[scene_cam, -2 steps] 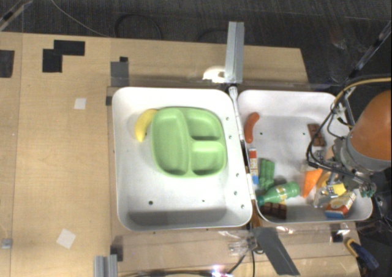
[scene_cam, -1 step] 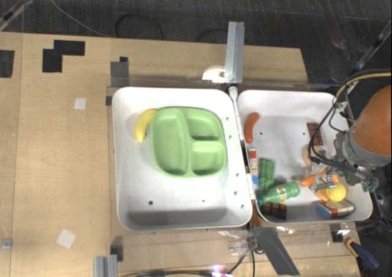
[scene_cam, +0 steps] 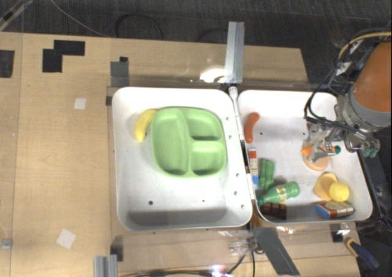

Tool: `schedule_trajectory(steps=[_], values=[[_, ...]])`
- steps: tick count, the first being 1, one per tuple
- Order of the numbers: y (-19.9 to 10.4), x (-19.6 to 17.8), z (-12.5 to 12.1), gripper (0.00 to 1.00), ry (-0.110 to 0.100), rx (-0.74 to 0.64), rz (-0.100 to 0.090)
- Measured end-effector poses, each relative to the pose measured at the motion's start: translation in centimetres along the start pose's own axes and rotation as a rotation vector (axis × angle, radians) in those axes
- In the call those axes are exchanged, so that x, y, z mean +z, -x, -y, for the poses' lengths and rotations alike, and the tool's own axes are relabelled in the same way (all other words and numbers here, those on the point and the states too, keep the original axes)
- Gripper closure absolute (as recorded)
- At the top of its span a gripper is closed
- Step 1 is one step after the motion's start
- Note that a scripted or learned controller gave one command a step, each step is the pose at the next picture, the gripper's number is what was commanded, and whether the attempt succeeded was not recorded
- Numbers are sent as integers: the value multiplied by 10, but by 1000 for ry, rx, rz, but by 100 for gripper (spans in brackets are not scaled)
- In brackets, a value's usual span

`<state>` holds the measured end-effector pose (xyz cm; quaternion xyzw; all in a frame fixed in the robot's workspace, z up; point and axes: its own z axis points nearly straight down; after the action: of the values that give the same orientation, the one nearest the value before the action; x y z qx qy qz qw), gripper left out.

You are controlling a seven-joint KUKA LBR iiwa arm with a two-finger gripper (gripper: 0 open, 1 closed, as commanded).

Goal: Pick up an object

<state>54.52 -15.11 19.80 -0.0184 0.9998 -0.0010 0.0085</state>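
My gripper (scene_cam: 318, 147) hangs low in the right bin (scene_cam: 288, 110), near its right wall, directly over a small tan round object (scene_cam: 317, 160) that it partly hides. The bin floor also carries an orange sausage (scene_cam: 251, 126), a green box (scene_cam: 266, 173), a green bottle (scene_cam: 279, 193) lying on its side, a dark chocolate bar (scene_cam: 274, 211), a yellow lemon (scene_cam: 339, 192) on an orange slice (scene_cam: 323, 182), and a blue and orange pack (scene_cam: 334, 210).
The left bin (scene_cam: 131, 199) holds a green divided plate (scene_cam: 187, 141) and a yellow banana (scene_cam: 143, 124) at its upper left. A metal post (scene_cam: 234, 52) stands behind the divider between the bins. The arm's orange band (scene_cam: 375, 79) and cables sit above the right bin's right edge.
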Motion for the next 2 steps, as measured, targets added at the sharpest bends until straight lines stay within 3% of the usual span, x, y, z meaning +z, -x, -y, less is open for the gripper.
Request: schedule_trajectory(steps=[1, 2], values=[[1, -9, 0, 100, 0, -1, 3], [99, 6, 47, 100, 2, -89, -8]])
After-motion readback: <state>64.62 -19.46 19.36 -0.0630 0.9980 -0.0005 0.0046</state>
